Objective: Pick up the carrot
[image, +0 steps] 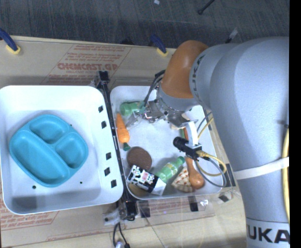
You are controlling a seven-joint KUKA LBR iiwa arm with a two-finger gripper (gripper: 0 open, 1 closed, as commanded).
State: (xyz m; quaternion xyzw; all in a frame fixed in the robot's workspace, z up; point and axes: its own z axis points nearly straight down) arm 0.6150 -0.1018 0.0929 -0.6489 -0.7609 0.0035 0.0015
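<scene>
Carrot lies by the left wall of the right bin, not picked up yet. The jaws hang near it; how open they are cannot be told.

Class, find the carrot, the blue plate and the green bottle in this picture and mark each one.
carrot (122,130): camera view, middle of its orange body.
blue plate (24,151): camera view, its left rim.
green bottle (169,169): camera view, mid-body.

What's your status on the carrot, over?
End effector over right bin, upper part. Carrot lies free at bin's left wall. Green item just above carrot, brown round item below.
</scene>
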